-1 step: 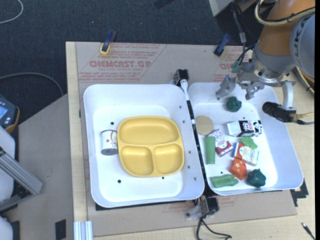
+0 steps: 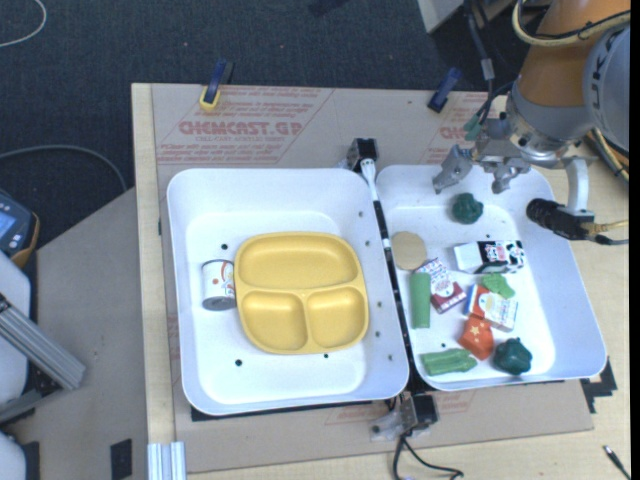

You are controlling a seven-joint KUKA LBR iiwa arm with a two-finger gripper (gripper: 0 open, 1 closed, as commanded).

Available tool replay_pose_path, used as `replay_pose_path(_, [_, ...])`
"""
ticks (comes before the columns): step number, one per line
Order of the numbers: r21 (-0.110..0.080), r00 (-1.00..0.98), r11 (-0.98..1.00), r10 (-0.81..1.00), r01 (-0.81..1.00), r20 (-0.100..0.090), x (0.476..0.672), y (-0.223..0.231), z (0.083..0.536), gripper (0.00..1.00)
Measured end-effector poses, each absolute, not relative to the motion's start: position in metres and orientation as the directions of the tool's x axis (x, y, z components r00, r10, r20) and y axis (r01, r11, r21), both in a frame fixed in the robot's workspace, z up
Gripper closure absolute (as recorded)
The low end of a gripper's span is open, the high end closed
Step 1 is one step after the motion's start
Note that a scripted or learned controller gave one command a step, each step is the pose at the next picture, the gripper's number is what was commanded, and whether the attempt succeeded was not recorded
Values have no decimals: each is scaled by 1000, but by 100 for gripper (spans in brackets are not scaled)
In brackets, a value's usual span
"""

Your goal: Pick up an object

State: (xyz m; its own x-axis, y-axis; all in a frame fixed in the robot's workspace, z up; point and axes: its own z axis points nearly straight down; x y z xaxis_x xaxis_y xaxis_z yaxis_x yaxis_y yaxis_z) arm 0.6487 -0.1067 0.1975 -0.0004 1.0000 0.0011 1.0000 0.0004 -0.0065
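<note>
My gripper (image 2: 477, 176) hangs over the back of the right bin (image 2: 585, 313), fingers spread open with nothing between them. Just in front of it a dark green round object (image 2: 466, 207) lies on the bin floor, apart from the fingers. Further forward lie a tan disc (image 2: 408, 250), a green bar (image 2: 419, 298), a red and white packet (image 2: 443, 286), a black and white carton (image 2: 490, 256), a green-topped packet (image 2: 495, 303), an orange piece (image 2: 478, 338), a dark green lump (image 2: 514, 356) and a flat green piece (image 2: 447, 362).
The left bin (image 2: 190, 228) holds a yellow divided plate (image 2: 300, 290) and a small can (image 2: 217, 284) lying at its left. A black clip (image 2: 362, 153) sits at the back where the bins meet. The arm's cables (image 2: 565, 218) run along the right bin's far right edge.
</note>
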Motion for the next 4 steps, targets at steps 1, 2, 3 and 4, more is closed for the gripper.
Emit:
replay_pose_path(1, [-12,-1,1,1000,1000,2,650,-98,146,0])
replay_pose_path(2, [-13,0,0,1000,1000,2,638,-101,88,0])
replay_pose_path(3, [-9,0,0,1000,1000,2,637,-101,81,0])
replay_pose_path(4, [-10,0,0,1000,1000,2,638,-101,89,100])
